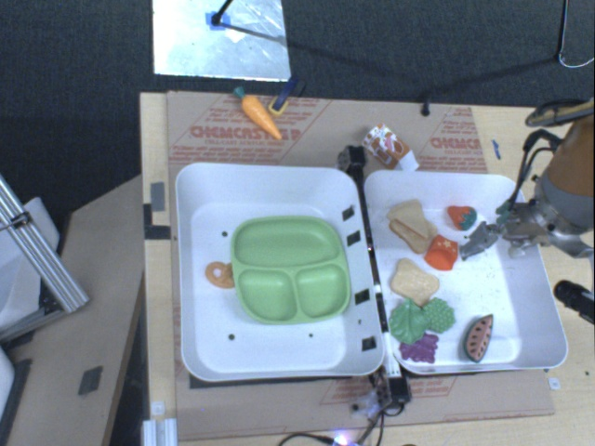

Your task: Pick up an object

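Two white bins on counter (158, 249). Left bin (200, 203): one green tray (290, 269), three compartments, one pretzel (220, 274) beside it. Right bin (530, 319): approx. seven toy foods, incl. two bread slices (412, 223), red-orange piece (442, 252), grapes (420, 348), watermelon slice (478, 337). Pincer (485, 240) low over right bin, near red-orange piece; fingers blurry, can't tell gap, nothing visibly gripped. Carrot (258, 115) outside on cardboard (316, 124), red lettering reads "CHEMCAST…", partly legible.

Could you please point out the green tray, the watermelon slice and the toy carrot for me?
green tray (284, 244): camera view, upper compartment.
watermelon slice (479, 338): camera view, red flesh.
toy carrot (259, 116): camera view, orange body.
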Controlling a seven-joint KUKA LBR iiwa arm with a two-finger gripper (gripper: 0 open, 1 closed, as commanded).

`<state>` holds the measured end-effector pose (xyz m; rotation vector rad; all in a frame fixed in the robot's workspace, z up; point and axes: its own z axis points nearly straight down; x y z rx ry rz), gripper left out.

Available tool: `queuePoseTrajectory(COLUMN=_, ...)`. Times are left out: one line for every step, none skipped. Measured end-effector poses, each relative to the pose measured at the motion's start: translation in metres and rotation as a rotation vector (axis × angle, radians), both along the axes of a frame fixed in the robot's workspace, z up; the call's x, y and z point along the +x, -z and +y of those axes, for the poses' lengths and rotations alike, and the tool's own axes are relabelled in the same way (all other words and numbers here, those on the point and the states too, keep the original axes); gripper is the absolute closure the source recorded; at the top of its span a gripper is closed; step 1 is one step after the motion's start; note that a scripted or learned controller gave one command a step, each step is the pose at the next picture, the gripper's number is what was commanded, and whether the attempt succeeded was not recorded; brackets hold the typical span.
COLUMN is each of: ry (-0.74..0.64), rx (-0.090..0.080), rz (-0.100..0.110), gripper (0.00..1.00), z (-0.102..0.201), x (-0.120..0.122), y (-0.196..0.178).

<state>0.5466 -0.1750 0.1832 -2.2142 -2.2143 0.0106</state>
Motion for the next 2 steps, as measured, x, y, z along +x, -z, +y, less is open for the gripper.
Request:
queuePoseTrajectory(ry=-0.003, rx=-0.003, rz=-0.013, gripper=0.00, z=0.000, x=0.003, y=-0.007)
queuePoseTrajectory(ry=-0.002, rx=-0.002, rz=-0.010, gripper=0.00, z=0.001, x=0.004, y=0.034)
